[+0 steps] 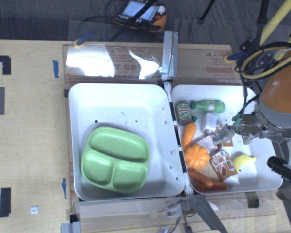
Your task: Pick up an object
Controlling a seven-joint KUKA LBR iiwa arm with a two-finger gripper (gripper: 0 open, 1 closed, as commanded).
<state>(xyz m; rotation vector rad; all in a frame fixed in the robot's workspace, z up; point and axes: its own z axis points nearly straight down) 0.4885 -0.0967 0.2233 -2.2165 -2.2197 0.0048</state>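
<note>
nearest the camera, at the front edge of the right bin (262, 178), lies a brown sausage (206, 181), just in front of the orange pumpkin (197, 156), which i take as my landmark. the pick is not done: nothing is lifted, and every object rests on the bin floor. the gripper (226, 131) sits low over the clutter, behind and to the right of the pumpkin, its tip beside a small pale wrapped item (207, 141). whether that tip touches anything cannot be told, and i cannot tell how the jaws stand; nothing is seen held between them. in my judgement what is left is the whole of the grasp and the lift.

count, all placed from the pumpkin:
- one carrot (188, 133), just behind it, touching or nearly so.
- one dark can (183, 112), farther behind.
- one green bottle (207, 106), behind and to the right, lying on its side.
- one brown printed packet (223, 164), just to the right.
- one yellow lemon (243, 161), farther right, beyond the packet.
- one sausage, in front.
- one pale wrapped item, behind and right.

well to the left of the pumpkin, in the left bin (136, 98), lies one green divided tray (117, 158) with three compartments. bins counted: two. any of the right bin's pieces would serve as the task's object.
</note>
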